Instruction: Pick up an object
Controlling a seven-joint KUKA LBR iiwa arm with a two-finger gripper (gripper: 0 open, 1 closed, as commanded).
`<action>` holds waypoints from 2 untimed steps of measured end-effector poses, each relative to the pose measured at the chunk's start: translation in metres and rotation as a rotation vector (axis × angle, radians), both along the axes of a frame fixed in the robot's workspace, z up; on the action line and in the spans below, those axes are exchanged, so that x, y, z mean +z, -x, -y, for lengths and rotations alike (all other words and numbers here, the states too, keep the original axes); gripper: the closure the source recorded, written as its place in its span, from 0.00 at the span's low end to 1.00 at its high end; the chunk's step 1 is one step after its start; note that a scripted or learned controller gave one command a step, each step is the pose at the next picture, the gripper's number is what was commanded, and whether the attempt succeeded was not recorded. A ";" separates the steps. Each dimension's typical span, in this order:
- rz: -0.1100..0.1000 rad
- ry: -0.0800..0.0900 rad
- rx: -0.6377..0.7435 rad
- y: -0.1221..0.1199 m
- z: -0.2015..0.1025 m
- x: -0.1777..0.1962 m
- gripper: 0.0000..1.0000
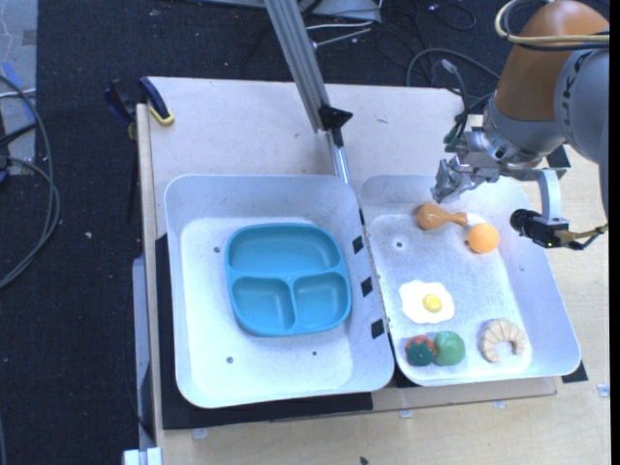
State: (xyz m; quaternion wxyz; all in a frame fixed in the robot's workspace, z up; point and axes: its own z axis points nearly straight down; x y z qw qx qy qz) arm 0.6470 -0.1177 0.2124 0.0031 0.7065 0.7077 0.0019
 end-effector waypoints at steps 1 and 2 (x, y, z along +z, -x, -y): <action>0.001 0.000 0.002 -0.009 -0.007 0.056 1.00; -0.008 -0.002 0.004 0.018 -0.044 0.051 1.00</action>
